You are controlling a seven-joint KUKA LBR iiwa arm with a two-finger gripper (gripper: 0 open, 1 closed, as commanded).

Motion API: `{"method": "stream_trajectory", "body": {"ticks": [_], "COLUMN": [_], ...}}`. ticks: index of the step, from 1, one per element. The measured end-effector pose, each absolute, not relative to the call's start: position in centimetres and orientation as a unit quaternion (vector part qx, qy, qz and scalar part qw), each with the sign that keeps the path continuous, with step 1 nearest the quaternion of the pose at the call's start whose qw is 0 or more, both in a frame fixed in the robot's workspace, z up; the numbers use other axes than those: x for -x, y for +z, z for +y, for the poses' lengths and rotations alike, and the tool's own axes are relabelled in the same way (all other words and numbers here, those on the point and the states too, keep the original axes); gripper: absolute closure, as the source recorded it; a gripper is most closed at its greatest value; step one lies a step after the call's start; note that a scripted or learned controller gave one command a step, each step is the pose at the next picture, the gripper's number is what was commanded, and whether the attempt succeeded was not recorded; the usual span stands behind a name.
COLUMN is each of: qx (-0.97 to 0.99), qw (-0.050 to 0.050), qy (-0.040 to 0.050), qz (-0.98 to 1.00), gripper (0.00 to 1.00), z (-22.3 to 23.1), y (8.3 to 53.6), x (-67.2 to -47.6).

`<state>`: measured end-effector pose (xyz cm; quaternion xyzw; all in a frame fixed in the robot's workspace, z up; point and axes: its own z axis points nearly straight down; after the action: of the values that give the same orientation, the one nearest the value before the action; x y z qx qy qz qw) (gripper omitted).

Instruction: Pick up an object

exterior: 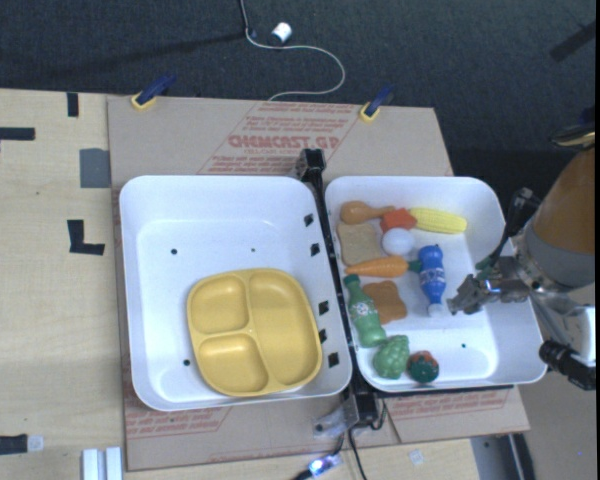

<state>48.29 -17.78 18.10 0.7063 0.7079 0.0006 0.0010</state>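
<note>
While we are looking down at a slant: we are seeing a tabletop (40, 268) carrying two white bins side by side.
Left bin (160, 218): it is sitting at the centre of the frame and holding a yellow divided plate (252, 330) toward its lower right part.
Right bin (480, 203): it is sitting right of centre, and the toy foods are crowding its left half.
Upper row of objects: we are seeing a brown drumstick (358, 211), a corn cob (437, 221) to its right, and a white ball (398, 240) just below them.
Middle: a bread slice (360, 243), a carrot (378, 266), a blue bottle (432, 273) and a brown piece (386, 301) are lying close together.
Lower edge: a green bottle (362, 311), a green vegetable (390, 356) and a red-and-green piece (423, 367) are resting there.
Hand (472, 296): it is hovering over the right half of the right bin, just right of the blue bottle; we cannot tell whether its fingers are apart or together, and we are seeing nothing between them.
Arm (565, 233): it is reaching in from the right edge of the frame.
</note>
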Motion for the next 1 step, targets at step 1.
{"method": "stream_trajectory", "body": {"ticks": [1], "qx": [-0.706], "qw": [0.001], "qy": [0.0006], "qz": [0.708], "gripper": [1.00], "z": [-17.72], "y": [22.68], "x": [-48.36]}}
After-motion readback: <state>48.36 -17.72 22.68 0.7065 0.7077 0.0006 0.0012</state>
